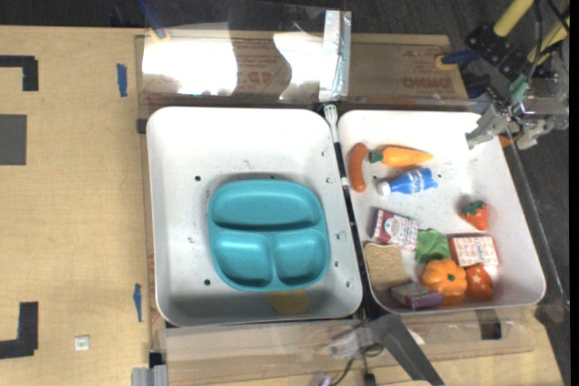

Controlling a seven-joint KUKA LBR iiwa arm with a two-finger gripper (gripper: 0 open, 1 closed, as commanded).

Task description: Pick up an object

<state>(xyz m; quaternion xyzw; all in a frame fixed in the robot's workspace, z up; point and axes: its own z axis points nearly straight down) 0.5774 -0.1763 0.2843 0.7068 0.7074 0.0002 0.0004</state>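
Note:
The right bin (516, 194) holds several toy foods. A red sausage (358, 167), an orange carrot (404, 156) and a blue bottle (407, 183) lie near its back left. A small red strawberry (476, 214) sits alone toward the right wall. At the front are a small carton (394, 229), a green leaf (432, 244), a red-and-white box (470, 249), a bread slice (385, 264), an orange pepper (443, 276) and a purple piece (414, 295). My gripper (496, 124) hovers over the bin's back right corner, apart from all the items.
The left bin (172, 194) holds a teal divided tray (267, 230). A clear plastic sheet (244, 59) stands behind the left bin. Yellow cables and arm hardware (534, 4) crowd the upper right. Bare bin floor lies between the gripper and the strawberry.

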